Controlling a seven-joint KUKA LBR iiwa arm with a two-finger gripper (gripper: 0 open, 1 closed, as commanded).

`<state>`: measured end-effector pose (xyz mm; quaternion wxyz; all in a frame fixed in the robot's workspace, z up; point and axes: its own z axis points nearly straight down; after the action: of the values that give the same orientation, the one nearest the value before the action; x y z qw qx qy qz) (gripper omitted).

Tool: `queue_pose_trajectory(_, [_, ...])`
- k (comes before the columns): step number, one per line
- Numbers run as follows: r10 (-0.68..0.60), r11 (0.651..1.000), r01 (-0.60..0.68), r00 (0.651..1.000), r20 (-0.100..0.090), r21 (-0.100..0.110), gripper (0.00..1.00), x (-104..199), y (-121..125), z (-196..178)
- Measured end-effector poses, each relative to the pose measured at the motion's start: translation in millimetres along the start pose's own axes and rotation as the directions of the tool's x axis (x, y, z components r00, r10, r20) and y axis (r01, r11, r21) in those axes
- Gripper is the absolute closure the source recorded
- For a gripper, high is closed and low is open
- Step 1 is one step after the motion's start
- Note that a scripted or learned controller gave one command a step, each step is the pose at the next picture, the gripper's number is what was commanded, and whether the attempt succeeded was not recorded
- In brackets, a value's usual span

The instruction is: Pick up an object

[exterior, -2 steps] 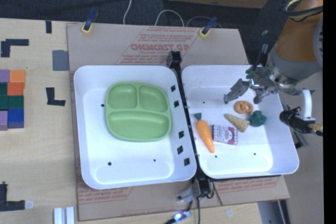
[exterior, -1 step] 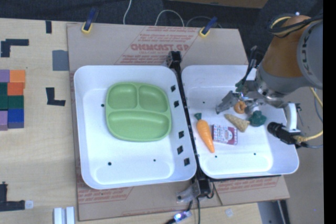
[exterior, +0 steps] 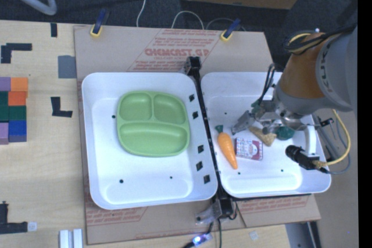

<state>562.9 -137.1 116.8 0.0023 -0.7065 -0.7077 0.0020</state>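
In the right bin (exterior: 261, 186), your gripper (exterior: 256, 120) hangs over the toy carrot (exterior: 227, 150) and pink carton (exterior: 249, 148); finger state: can't tell.

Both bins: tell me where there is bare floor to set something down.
Left bin: bare strip along its near edge, below the green plate, and narrow margins on the plate's left and far side. Right bin: bare floor at the far side and a strip along the near edge. Crowded at its middle, where the carrot, pink carton and hand cluster.
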Motion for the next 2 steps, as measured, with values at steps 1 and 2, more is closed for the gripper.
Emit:
queue_pose_trajectory(1, [-0.002,1.0,0.002,1.0,0.0,-0.002,1.0,0.6,0.9,-12.5])
queue_pose_trajectory(2, [0.001,1.0,-0.001,1.0,0.001,-0.008,1.0,-4.3,-7.7,-64.6])
